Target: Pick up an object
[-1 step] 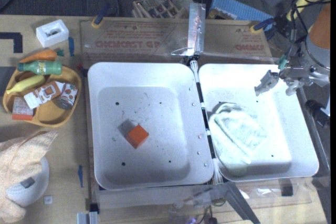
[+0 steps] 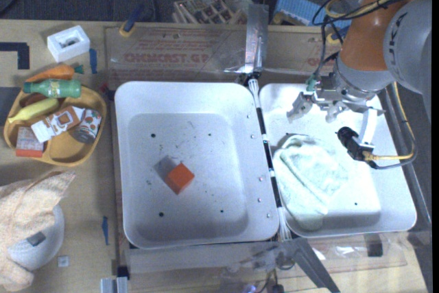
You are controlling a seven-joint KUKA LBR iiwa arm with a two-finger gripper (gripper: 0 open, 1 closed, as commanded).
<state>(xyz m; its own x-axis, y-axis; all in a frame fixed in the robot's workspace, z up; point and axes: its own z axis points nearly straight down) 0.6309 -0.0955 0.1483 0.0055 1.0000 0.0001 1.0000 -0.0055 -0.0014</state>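
Note:
An orange block [image 2: 181,178] lies in the left bin [image 2: 137,106], left of its middle, with a grey face turned to the left. A crumpled pale green and white cloth [image 2: 308,172] lies in the right bin [image 2: 391,209], against its left wall. My gripper [image 2: 317,111] hangs over the back of the right bin, just beyond the cloth's far edge. Its fingers [image 2: 300,108] are spread open with nothing between them. The orange-banded wrist [image 2: 367,44] rises behind it to the right.
A black plug on a yellow cable [image 2: 351,141] dangles to the right of the cloth. Left of the bins stands a wooden bowl [image 2: 62,151] of toy food, with a beige cloth [image 2: 34,206] below it and a white box [image 2: 68,42] above.

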